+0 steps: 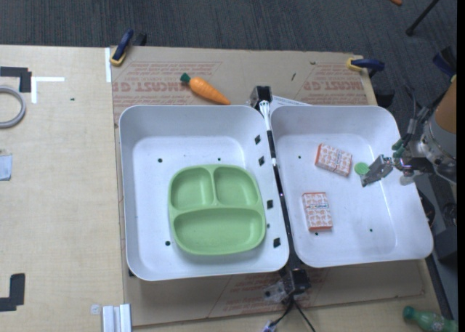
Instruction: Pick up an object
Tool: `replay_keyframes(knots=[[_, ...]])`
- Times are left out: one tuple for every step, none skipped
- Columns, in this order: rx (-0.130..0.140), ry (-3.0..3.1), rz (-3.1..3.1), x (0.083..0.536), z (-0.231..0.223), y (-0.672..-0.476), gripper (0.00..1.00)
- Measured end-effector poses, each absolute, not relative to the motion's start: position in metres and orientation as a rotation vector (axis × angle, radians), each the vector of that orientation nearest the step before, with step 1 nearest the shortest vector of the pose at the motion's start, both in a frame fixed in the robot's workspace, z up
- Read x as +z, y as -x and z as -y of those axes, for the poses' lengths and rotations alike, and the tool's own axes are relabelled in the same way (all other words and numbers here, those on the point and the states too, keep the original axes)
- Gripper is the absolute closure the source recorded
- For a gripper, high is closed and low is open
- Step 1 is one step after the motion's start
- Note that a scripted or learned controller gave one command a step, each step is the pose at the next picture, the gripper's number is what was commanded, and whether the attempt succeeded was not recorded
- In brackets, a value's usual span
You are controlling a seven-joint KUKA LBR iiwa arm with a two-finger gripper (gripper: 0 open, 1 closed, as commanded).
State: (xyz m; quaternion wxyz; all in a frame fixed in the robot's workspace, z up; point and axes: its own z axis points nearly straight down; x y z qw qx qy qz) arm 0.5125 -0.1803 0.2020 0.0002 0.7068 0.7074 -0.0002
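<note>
Two small orange-and-white patterned boxes lie in the right bin [378, 240]: one [333, 159] near the back middle, the other [317, 211] closer to the front. A tiny green piece [361, 169] rests on the bin floor right of the rear box. My gripper [376, 171] hangs low over the right side of this bin, its tip just beside the green piece and about a hand's width right of the rear box. Nothing shows held in it.
A green divided plate [216, 209] fills the middle of the left bin [145, 178]. A toy carrot [205, 88] lies on the cardboard behind the bins. Clamps [122, 47] hold the cardboard's back corners. The bins meet at a black-hinged ridge [273, 178].
</note>
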Motion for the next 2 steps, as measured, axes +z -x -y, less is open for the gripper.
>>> replay_keyframes(knots=[[0.0,-2.052,-2.379,0.137,0.094,-0.543,0.0],[-0.001,-2.073,-2.362,0.092,0.1,-0.492,0.0]])
